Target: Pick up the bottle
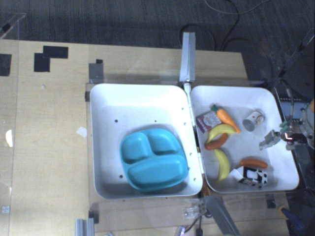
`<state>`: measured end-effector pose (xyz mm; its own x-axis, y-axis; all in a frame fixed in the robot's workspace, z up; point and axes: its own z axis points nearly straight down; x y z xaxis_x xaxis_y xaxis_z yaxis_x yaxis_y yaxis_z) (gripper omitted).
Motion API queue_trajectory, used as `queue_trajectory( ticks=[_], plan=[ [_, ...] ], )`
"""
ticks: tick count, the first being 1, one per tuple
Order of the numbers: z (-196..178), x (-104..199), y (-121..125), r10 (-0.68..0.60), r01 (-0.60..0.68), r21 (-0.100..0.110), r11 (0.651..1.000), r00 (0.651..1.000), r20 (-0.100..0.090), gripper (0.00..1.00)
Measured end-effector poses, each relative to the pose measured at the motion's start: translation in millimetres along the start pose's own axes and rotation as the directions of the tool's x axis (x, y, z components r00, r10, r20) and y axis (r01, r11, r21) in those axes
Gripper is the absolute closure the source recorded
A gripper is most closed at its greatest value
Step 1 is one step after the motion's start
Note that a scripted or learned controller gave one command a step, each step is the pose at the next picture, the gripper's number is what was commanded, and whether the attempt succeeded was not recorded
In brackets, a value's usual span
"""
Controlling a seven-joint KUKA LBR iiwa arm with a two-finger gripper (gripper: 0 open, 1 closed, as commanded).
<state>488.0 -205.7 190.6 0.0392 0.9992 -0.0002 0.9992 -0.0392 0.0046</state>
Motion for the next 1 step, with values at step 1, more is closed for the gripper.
queue_trajectory(
  ticks=[1],
  plan=[
    [-34.6,1.7,0.9,-0.099,0.099,-0.003,0.995,0.995,0.002,0.00]
  ],
)
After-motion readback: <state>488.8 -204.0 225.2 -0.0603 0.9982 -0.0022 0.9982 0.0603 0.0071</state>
